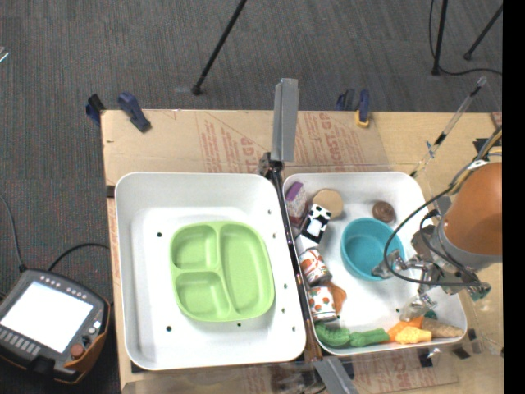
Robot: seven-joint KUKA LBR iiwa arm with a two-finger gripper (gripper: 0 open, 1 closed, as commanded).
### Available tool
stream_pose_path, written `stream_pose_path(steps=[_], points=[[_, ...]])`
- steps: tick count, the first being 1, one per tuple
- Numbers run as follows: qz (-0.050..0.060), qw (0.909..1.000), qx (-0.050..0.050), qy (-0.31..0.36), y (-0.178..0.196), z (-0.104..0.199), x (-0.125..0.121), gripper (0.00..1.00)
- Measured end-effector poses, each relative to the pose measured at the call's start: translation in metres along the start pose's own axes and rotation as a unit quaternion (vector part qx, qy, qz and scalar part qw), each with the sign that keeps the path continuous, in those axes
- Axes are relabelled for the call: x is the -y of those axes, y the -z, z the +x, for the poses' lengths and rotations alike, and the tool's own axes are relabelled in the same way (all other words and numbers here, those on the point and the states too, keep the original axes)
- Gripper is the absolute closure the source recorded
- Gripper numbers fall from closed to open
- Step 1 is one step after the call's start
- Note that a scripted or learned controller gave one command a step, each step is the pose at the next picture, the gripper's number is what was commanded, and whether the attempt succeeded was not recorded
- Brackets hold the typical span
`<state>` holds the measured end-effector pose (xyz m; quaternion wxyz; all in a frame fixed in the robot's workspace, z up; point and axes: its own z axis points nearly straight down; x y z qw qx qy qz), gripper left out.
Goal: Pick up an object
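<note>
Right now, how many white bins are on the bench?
2. The left bin holds a green divided plate; the right bin holds a blue bowl and small items.

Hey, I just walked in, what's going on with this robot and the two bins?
The arm reaches in from the right, its hand low over the right bin beside the blue bowl. Nothing is visibly held. That bin also has small cans and toy food along its edges. The left bin holds a green divided plate.
</note>
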<state>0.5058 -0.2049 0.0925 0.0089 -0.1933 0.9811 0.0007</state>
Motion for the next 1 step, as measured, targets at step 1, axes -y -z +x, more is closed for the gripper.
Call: stream_pose_path(steps=[1], points=[[-0.001, 0.9967, -0.006, -0.081, -0.0061, -0.1235, 0.0082, 0.0]])
